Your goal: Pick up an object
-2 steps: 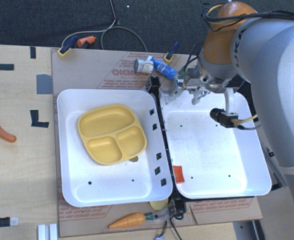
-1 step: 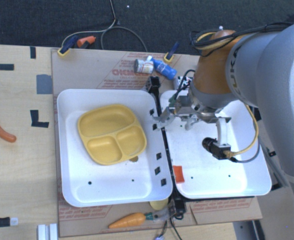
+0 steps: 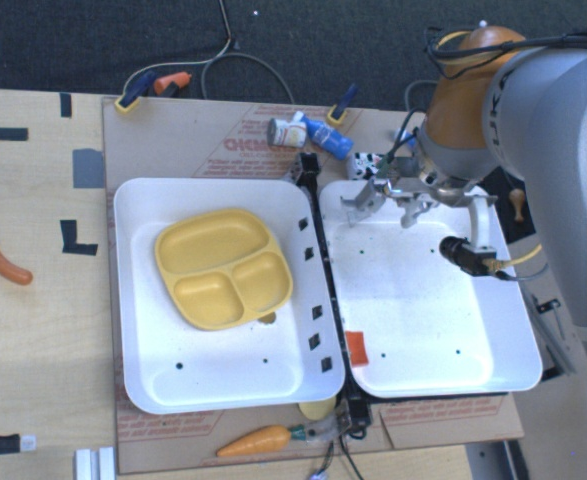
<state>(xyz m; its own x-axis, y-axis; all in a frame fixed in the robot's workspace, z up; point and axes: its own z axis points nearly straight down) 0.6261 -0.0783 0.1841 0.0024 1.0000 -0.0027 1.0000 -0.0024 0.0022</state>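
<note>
My gripper hangs over the far left part of the right bin, its two grey fingers spread open with nothing between them. A small orange-red block lies on the right bin's floor near its front left corner, well apart from the gripper. In the left bin a yellow divided plate lies flat, with a small brown bit peeking out at its front edge.
A blue and white bottle lies on the cardboard behind the bins. A carrot lies in front of them, and a sausage rests on the bench far left. Clamps hold the cardboard's back edge.
</note>
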